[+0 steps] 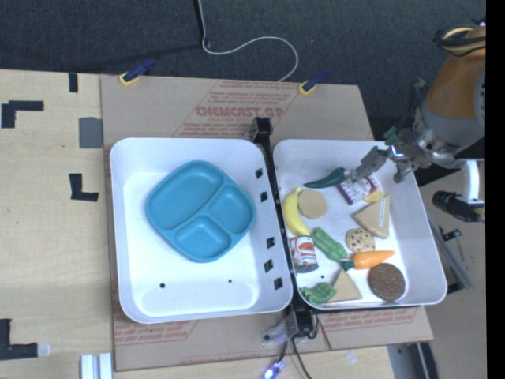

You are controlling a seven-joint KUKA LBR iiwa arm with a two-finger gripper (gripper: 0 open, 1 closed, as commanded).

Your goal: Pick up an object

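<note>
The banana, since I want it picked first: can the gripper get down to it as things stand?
Probably yes. The banana lies uncovered by the right bin's left wall, with only the round cracker close beside it. The gripper hangs over the bin's far right part.

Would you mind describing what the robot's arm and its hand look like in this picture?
The grey, rounded metal arm enters from the view's right, with a broad orange band above the wrist and a yellowish rim near the top edge. Its hand is a small cluster of grey and silvery metal parts with slim dark fingers. No markings can be read.
</note>
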